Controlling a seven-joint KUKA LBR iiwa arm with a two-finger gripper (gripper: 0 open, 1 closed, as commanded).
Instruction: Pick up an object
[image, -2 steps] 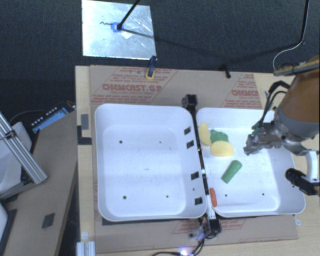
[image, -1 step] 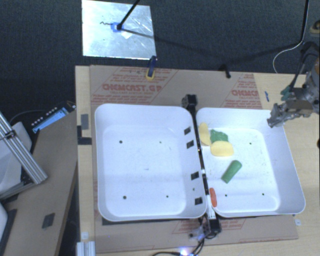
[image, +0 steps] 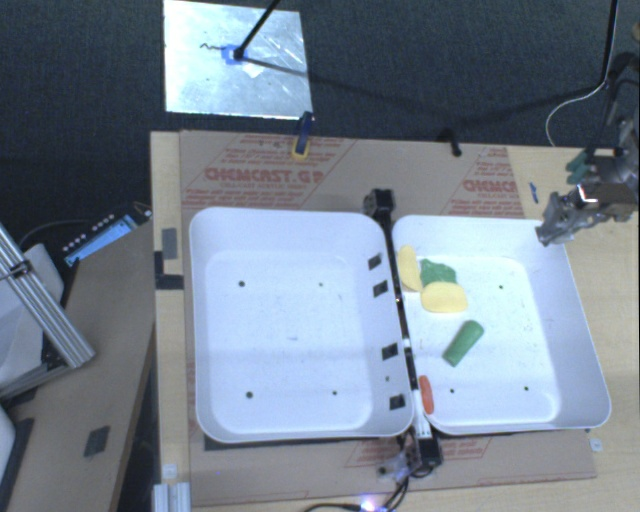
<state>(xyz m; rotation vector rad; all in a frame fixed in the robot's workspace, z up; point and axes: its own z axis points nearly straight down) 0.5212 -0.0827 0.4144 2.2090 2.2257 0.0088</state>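
The gripper (image: 556, 226) is hanging above the far right corner of the right bin (image: 560, 300), at the view's right edge, and it is too small and blurred to tell how it is set or whether it is carrying anything; nothing is showing beneath it. It is sitting well apart from the objects in the bin.

Those objects are lying toward the bin's left side. A pale yellow piece (image: 408, 268) is resting against the left wall, near the divider (image: 400, 320) between the two bins. Just beside it a dark green piece (image: 439, 272) is lying, and a second yellow piece (image: 444, 298) is touching the green one's near edge. A green cylinder (image: 463, 342) is lying tilted a little nearer the camera, apart from that cluster. A small orange piece (image: 427, 393) is sitting at the near left edge, right by the divider.

The left bin (image: 290, 320) is lying alongside, both bins resting on a cardboard sheet (image: 260, 175) with red printing. Beyond the bench a silvery square panel (image: 237, 60) is lying on the dark floor.
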